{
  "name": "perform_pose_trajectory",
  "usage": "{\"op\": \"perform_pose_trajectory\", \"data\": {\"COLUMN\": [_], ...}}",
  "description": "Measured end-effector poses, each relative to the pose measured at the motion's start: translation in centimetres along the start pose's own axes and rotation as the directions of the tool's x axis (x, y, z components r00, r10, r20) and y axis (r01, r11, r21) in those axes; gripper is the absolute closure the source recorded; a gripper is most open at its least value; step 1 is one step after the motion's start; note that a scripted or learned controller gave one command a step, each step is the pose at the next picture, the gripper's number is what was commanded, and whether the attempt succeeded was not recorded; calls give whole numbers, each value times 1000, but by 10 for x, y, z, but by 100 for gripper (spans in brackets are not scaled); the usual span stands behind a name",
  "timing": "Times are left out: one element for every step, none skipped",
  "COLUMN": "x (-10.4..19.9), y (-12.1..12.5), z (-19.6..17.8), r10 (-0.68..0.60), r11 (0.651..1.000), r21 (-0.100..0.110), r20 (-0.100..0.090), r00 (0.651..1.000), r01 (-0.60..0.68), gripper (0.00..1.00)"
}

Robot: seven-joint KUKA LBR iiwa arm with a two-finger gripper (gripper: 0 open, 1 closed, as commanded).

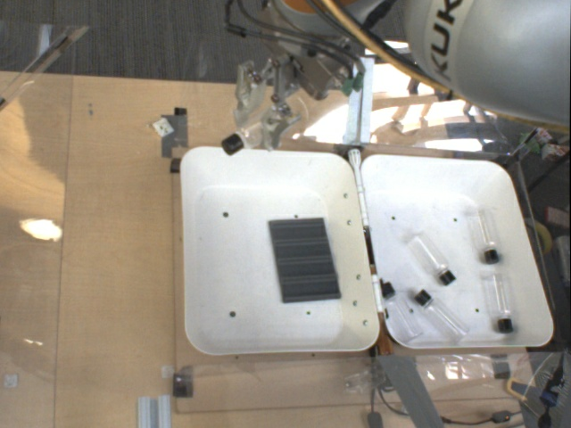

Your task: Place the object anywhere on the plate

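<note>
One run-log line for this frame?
gripper: above left bin's far edge, grips clear black-capped vial | dark ribbed rectangular plate: bare | right bin: more vials

Bright, even light fell from above, washing the two white bins (205, 239) almost featureless. A pale glare patch sat on the bench (40, 230) at the left. The arm (482, 34) at the far right looked soft and out of focus.

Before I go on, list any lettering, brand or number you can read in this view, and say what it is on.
"KUK": large dark letters on the grey arm, cut off by the top edge of the view.
The small white tag on the bench beside the left bin: too small to tell whether it has writing.
No writing visible on the dark ribbed plate or the clear tubes.
</note>
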State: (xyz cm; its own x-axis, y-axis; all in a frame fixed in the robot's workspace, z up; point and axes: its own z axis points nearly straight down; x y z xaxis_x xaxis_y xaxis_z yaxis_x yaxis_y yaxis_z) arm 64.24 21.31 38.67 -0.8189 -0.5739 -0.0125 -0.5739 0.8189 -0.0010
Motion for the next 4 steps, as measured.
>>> {"op": "perform_pose_trajectory", "data": {"x": [4, 48, 114, 114], "y": [31, 61, 107, 107], "z": [77, 64, 44, 44], "r10": [557, 761, 987, 987], "r11": [830, 649, 158, 158], "r21": [2, 2, 5, 5], "r20": [-4, -1, -1, 0], "r00": [830, 649, 158, 158], "r01": [-557, -761, -987, -987], "gripper": [100, 100, 100, 0]}}
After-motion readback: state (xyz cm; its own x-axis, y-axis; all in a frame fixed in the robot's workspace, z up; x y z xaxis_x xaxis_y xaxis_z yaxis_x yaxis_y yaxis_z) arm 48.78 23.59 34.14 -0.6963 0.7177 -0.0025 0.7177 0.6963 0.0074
